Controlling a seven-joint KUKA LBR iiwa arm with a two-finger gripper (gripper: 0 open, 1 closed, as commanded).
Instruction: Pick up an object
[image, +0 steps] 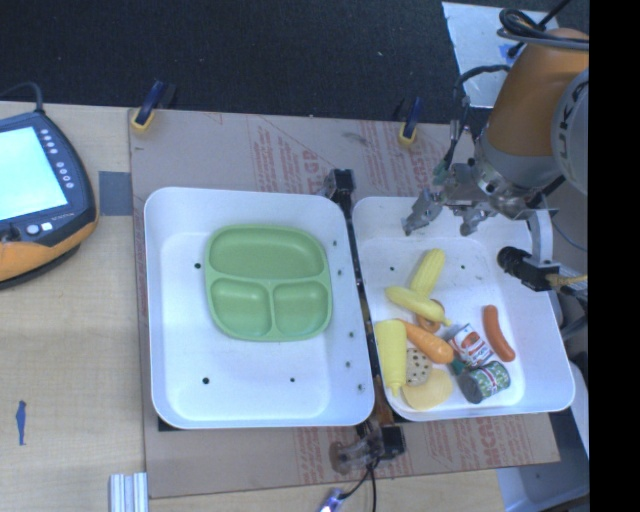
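Camera view shows the end effector (441, 222) spread wide and holding nothing, hovering over the right bin (385, 222) at its 12 o'clock edge. Corn (428, 270) lies just below it, with a banana (413, 301), carrot (430, 344), sausage (498, 332) and can (486, 381) toward 6 o'clock; the left bin (180, 380) holds a green tray (268, 282).

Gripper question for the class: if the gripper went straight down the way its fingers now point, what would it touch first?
Probably the bare floor of the right bin. The gripper hangs open over that bin's far end. The nearest item, the corn cob, lies slightly nearer the camera, though depth is hard to judge from this slanted view.
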